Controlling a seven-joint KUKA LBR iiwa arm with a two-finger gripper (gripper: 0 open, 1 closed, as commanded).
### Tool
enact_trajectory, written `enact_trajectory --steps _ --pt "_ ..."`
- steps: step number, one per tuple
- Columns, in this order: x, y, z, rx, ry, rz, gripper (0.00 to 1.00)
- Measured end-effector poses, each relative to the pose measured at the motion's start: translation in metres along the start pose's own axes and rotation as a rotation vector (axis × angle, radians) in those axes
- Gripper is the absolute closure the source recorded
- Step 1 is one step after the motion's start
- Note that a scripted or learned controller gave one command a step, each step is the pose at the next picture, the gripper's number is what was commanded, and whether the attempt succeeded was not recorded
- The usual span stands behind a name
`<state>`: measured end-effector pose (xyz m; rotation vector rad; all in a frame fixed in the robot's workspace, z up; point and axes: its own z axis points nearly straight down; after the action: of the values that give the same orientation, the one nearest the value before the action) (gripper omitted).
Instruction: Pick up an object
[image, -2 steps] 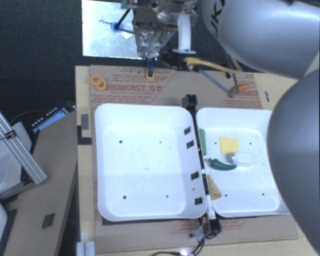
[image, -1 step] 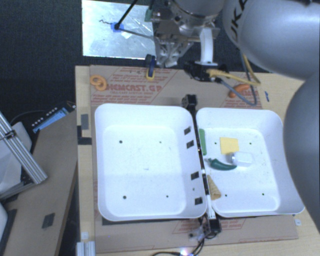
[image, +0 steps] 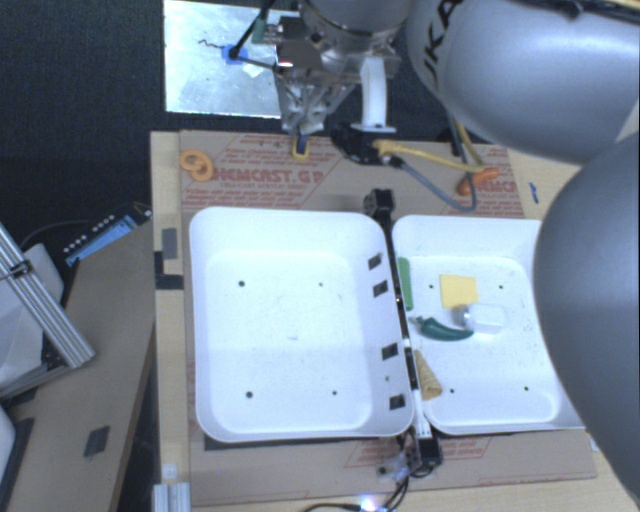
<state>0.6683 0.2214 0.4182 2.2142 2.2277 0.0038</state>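
Your pickable objects sit in the right bin (image: 520, 412), well below and to the right of the jaws — a yellow block (image: 459, 290), a clear piece (image: 484, 319) just under it, a dark green curved object (image: 441, 329), a green stick (image: 405, 282) along the divider and a tan cone (image: 427, 374) lower down. The jaws (image: 304, 122) hang beyond the bins' far edge over the cardboard (image: 270, 172) on the table — whether they are parted, you cannot tell. The left bin (image: 290, 320) lies directly below them.

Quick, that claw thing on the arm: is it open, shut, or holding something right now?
Gripper: cannot be told from this view. It hangs above the cardboard beyond the white bins, with nothing seen in it.
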Motion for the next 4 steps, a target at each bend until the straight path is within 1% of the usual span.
enact_trajectory --steps 1,2,3,4 --pt "0.014 0.0 -0.025 -0.002 0.001 0.001 1.0" --pt "-0.037 0.0 -0.005 0.003 -0.002 0.008 1.0" --pt "0.0 0.0 -0.005 0.0 0.0 0.0 1.0" --pt "0.014 0.0 -0.028 -0.001 0.001 0.001 1.0"
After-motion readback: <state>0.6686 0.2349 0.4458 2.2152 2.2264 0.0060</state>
